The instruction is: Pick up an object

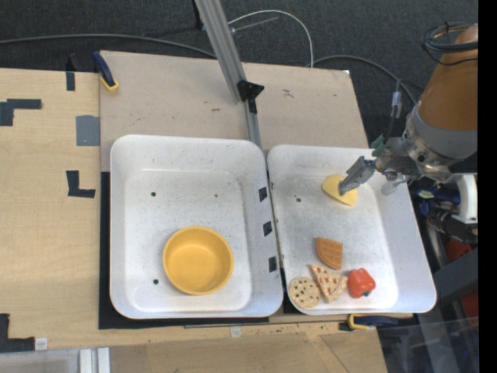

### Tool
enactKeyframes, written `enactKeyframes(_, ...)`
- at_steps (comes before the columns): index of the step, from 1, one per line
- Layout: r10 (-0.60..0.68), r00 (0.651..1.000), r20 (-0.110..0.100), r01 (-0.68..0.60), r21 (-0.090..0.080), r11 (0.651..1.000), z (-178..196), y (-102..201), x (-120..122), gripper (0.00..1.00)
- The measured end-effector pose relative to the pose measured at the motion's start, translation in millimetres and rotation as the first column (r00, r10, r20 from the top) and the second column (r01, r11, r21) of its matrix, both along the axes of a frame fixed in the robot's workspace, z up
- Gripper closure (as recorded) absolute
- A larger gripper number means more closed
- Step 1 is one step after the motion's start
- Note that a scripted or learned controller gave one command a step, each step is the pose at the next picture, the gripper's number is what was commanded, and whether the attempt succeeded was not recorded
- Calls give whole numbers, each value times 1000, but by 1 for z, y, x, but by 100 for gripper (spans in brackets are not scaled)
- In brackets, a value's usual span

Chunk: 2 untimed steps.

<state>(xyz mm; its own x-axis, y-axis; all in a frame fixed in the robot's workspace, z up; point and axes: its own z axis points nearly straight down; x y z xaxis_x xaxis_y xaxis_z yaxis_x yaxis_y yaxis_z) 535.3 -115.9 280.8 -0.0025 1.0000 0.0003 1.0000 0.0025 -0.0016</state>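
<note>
Here, the gripper (359, 175) reaches in from the right and sits at the upper right edge of a pale yellow piece (339, 190) in the right bin (404, 286) — whether it has closed on that piece cannot be told from this angle. Low in the same bin cluster an orange wedge (329, 252), a cracker-like triangle (327, 282), a round cookie (304, 291) and a red piece (359, 283), well apart from the tool. A yellow bowl (197, 259) rests in the left bin (132, 162) — likely out of play.

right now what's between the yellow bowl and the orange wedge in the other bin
In the camera view, bare white floor around the yellow bowl, then the two bins' adjoining walls with their dark clips, then more speckled bare floor up to the orange wedge.
</note>
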Motion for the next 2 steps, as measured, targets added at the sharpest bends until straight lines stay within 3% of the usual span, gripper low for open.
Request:
enactKeyframes(1,0,1000,0,0,0,1000,0,0,0,0)
enactKeyframes(2,-1,1000,-6,1,0,1000,-57,4,8,0)
